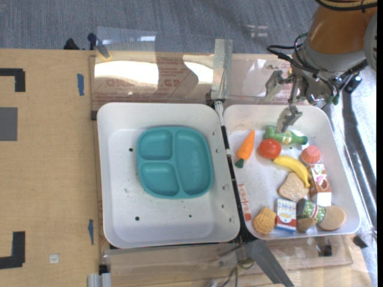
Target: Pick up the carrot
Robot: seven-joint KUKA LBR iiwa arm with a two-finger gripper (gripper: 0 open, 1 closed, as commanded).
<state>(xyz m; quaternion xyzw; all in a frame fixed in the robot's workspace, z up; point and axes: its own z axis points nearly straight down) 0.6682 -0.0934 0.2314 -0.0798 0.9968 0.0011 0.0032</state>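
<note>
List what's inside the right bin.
Right bin: carrot by its left wall, tomato, banana, bread slice, corn, small cartons, and a green item partly covered by the gripper.

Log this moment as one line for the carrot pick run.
stage: approach | gripper: over right bin far edge, nothing between fingers | carrot: lying at right bin's left side, untouched | left bin: teal divided tray
</note>
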